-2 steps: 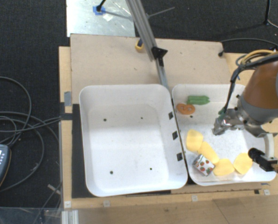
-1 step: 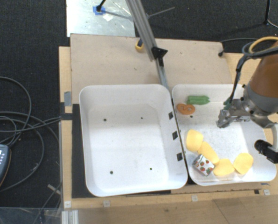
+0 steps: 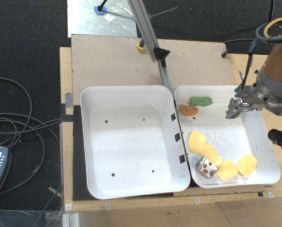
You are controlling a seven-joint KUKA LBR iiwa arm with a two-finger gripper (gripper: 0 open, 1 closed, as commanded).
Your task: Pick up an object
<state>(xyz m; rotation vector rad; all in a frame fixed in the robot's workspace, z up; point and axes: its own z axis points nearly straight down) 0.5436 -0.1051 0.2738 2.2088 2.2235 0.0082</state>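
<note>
The right bin [image 3: 266, 141] holds a green pepper-like piece [image 3: 200, 101] at its far edge. Beside that lies an orange pretzel-shaped piece [image 3: 189, 110]. Several yellow pieces [image 3: 198, 143] lie toward the near side, one of them [image 3: 247, 164] at the near right. A small white can with red and green marks [image 3: 207, 167] rests among them. My gripper [image 3: 233, 109] hangs over the far right part of this bin, right of the green piece and apart from it. Nothing shows between its fingers.
The left bin [image 3: 91, 126] sits beside the right one, with a black-marked divider edge [image 3: 177, 137] between them. A slanted metal pole [image 3: 148, 27] crosses the back of the bench. Cables lie on the floor at left [image 3: 18, 126].
</note>
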